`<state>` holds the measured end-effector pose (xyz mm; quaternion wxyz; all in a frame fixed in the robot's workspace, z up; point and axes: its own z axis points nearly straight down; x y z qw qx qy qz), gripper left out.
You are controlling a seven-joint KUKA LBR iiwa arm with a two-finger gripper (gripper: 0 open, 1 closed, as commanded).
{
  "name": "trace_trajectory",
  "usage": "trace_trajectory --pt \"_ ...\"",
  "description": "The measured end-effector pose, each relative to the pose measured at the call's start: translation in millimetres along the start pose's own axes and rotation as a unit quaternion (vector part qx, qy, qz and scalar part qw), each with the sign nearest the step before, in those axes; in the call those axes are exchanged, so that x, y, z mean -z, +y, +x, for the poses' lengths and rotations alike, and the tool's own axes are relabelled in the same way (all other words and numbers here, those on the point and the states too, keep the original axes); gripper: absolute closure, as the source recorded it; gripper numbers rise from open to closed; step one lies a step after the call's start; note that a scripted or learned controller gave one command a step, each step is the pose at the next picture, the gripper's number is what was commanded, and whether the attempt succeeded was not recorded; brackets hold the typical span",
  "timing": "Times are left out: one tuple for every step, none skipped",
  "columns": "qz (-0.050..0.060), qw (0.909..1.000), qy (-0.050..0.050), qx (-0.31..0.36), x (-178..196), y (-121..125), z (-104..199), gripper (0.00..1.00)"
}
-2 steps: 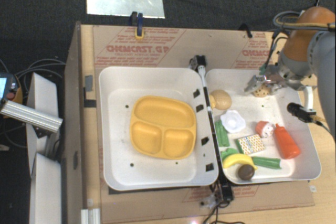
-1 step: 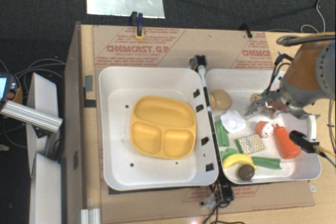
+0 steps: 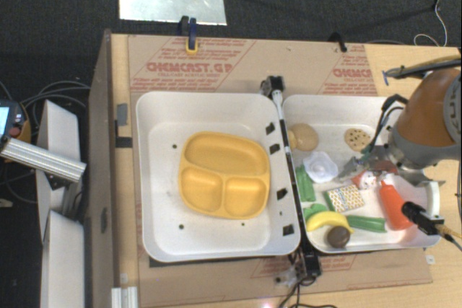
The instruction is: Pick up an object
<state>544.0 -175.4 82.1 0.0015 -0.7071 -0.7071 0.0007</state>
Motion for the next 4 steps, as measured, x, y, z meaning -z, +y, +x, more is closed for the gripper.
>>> trace_trajectory --pt "-0.001 1.0000 0.000 0.001 9 3 -1 1.00" --pt "-0.002 1.0000 0.000 0.003 53 2 23 1.00" --pt "-0.005 1.0000 -0.001 0.005 2 73 66 1.00" --pt "-0.006 1.0000 0.001 0.007 107 81 159 1.00"
